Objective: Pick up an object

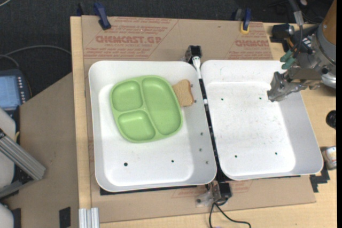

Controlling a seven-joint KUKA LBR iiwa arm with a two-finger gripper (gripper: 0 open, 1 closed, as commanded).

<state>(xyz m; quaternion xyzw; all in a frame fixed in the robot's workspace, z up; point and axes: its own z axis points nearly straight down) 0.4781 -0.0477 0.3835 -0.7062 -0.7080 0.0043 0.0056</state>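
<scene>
I cannot tell how the gripper (278,91) is set; it hovers at the right bin's (256,165) three o'clock edge, carrying nothing visible. The graspable things lie in the left bin (144,168): a green divided plate (146,108) near its centre, and a tan slab like a cracker (184,92) touching the plate's two o'clock rim. The slab looks light, stiff and thin, best pinched across its short edges. The plate seems smooth and wide, so only its raised rim offers a hold.
</scene>
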